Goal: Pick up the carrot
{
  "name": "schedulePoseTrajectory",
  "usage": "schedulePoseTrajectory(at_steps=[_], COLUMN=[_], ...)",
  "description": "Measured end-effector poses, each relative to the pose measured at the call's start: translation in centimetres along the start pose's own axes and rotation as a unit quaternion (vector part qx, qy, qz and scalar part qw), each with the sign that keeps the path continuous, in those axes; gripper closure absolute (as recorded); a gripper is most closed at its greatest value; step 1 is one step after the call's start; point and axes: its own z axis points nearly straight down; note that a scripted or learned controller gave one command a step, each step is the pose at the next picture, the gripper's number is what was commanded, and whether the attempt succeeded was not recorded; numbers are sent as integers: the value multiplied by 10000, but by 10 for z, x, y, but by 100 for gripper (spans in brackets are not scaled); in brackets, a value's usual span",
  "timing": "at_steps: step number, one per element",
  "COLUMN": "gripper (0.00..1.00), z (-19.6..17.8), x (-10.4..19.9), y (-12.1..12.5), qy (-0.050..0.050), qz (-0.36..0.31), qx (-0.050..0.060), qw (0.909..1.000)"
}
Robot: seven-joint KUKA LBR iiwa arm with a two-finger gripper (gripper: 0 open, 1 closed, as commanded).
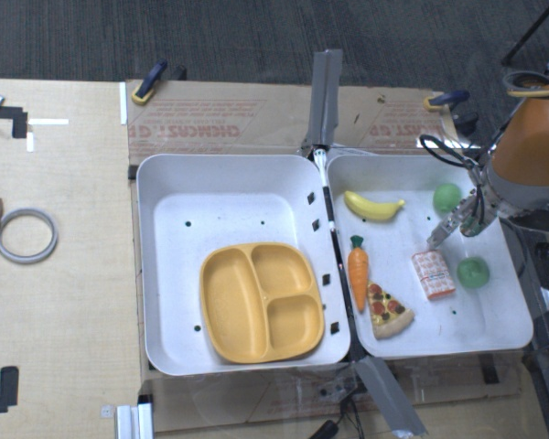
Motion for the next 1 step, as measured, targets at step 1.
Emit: schedulePoseTrajectory(at_steps=[1], gripper=[100], z=[0], x=[67], y=[14], qy=[1], qz=[-1224], qx=[-3], qw=[9925])
